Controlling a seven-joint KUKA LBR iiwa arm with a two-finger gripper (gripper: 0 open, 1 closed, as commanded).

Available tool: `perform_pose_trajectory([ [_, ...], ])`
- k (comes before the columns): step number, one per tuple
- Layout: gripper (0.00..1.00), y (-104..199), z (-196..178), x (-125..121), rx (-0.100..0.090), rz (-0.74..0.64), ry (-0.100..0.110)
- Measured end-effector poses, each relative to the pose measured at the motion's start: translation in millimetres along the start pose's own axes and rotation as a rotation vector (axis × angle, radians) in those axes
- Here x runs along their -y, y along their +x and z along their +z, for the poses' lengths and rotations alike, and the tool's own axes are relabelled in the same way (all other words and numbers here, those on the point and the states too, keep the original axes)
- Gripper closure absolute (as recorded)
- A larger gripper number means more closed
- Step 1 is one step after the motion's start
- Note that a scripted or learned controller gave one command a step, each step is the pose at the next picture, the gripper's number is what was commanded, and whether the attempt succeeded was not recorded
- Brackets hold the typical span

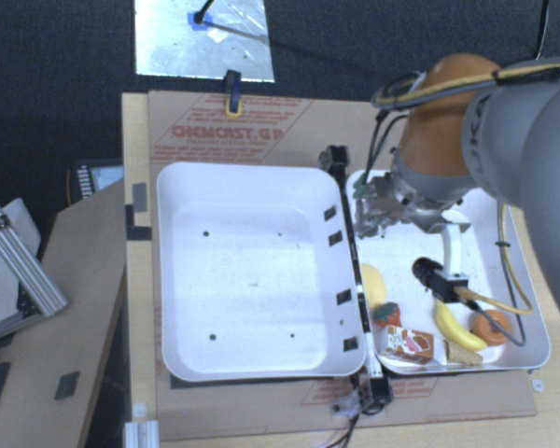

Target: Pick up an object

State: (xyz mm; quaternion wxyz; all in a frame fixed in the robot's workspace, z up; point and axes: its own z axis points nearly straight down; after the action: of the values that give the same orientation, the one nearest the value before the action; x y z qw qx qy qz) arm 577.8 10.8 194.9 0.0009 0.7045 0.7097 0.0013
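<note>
My gripper hangs over the far left part of the right bin, close to the wall shared with the left bin. Below it, along the near side of that bin, lie several objects: a pale yellow rounded fruit, a small red and green item, a red and white printed packet, a banana and an orange fruit. None of them touches the gripper. The arm's orange band and grey body cover the far right part of the bin.
The left bin stands beside the right one, and black clips run along their shared edge. Both bins rest on a cardboard sheet. A shiny metal plate lies beyond the bench.
</note>
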Motion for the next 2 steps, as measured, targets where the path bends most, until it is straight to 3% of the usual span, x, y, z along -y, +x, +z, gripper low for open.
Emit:
perform_pose_trajectory([
  [2,1.0,0,-21,-2,-0.001,-0.009,-0.004],
])
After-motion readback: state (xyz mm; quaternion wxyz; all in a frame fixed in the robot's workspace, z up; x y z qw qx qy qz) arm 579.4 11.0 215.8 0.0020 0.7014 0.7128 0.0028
